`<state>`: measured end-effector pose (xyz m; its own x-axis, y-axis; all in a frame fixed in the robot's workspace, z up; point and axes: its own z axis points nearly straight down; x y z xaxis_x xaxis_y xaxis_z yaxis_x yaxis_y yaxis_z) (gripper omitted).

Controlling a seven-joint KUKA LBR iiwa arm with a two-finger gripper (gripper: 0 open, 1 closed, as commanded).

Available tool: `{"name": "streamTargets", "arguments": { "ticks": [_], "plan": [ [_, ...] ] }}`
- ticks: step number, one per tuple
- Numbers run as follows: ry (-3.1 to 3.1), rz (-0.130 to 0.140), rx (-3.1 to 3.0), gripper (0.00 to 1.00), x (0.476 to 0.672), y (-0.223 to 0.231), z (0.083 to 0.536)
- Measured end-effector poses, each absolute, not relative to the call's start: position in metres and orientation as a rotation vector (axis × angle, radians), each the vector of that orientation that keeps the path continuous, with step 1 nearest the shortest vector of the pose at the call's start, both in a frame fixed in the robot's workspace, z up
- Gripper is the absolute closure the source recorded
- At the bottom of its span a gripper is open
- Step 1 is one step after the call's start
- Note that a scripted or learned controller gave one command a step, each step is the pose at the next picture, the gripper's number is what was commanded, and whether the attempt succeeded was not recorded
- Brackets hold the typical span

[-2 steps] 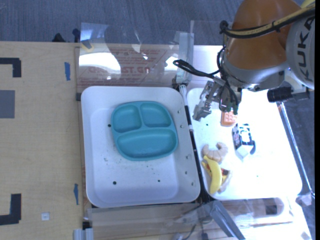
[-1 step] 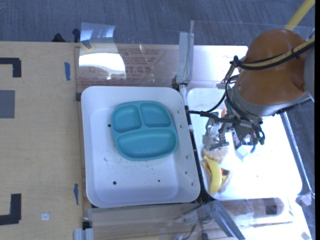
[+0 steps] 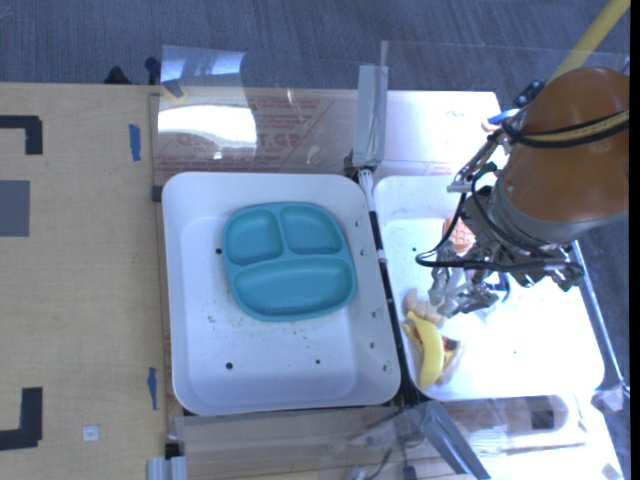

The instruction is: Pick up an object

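A yellow banana (image 3: 429, 348) lies near the front left corner of the right bin (image 3: 560, 368), with a pale, partly peeled-looking end (image 3: 418, 311) pointing back. My gripper (image 3: 462, 295) hangs low over the right bin, just behind and to the right of the banana's far end. Its metal fingers point down and nothing shows between them. A small orange-red object (image 3: 459, 236) peeks out behind the gripper, mostly hidden by the wrist and cables.
The left bin (image 3: 190, 348) holds a blue three-compartment plate (image 3: 289, 260). A raised divider (image 3: 383, 288) separates the two bins. The orange arm body (image 3: 570, 158) looms over the back right of the right bin. A wooden board (image 3: 75, 268) lies to the left.
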<state>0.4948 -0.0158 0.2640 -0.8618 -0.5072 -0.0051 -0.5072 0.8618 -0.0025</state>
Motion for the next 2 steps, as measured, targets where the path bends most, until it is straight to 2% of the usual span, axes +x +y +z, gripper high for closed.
{"name": "streamTargets", "arguments": {
  "ticks": [1, 2],
  "plan": [
    [2.845, -0.001, -1.321, 1.0, 0.495, -0.033, 0.258],
    [2.475, -0.008, -1.92, 1.0, 0.49, -0.05, 0.289]
  ]
}}
